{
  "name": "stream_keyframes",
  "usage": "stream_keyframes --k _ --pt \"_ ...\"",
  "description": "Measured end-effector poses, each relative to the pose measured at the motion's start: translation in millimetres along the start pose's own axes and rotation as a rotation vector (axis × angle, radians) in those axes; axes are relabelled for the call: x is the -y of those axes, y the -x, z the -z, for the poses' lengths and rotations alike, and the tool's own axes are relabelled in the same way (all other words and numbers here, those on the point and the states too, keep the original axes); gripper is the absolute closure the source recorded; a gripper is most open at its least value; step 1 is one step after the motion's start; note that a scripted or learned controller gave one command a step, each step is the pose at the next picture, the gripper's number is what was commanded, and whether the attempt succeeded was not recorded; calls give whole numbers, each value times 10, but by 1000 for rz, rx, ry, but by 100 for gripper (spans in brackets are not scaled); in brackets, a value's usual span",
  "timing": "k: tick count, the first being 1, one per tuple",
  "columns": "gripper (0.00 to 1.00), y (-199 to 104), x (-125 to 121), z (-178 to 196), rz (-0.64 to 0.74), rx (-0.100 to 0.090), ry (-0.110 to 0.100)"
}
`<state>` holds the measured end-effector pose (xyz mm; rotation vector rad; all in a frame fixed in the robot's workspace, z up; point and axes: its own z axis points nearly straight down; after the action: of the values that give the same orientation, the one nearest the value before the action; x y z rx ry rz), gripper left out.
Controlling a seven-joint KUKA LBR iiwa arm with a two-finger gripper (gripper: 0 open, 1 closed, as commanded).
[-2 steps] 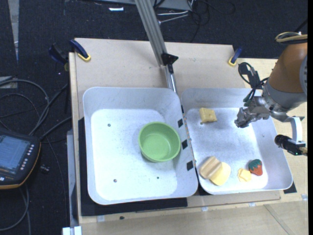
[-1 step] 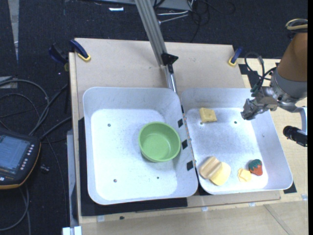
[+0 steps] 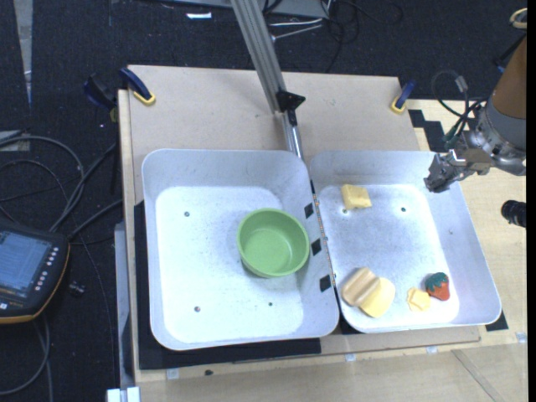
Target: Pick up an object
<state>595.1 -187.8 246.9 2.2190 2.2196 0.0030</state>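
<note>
White plastic forms the two shallow bins set side by side on the wooden bench [image 3: 209, 107]: the left bin [image 3: 180, 308] and the right bin [image 3: 456, 241], their inner rims meeting along a seam marked by small black clips. A green bowl [image 3: 273, 241] stands upright in the left bin, toward its right side and apart from every wall, presumably so that it can be approached from any direction. The candidate objects for the pick lie scattered in the right bin: a small yellow block [image 3: 356, 197] near the far left corner, a pale yellow rounded piece [image 3: 368, 291] near the front left, and, close to the front right corner, a small yellow chunk [image 3: 418, 300] just beside a red strawberry-like toy [image 3: 438, 286]. Such loose spacing appears intended to leave room for fingers around each item. The gripper [image 3: 437, 179] sits over the far right rim of the right bin, well apart from all of the objects; nothing lies between its fingertips, and whether they are spread or closed cannot be told at this size. The arm enters from the right, its wrist inclined downward and toward the bin interior, a pose consistent with the approach stage; no object has yet been lifted.
</note>
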Motion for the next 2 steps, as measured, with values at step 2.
stream_keyframes --k 2 --pt "100 -1093 166 -29 5 -2 -3"
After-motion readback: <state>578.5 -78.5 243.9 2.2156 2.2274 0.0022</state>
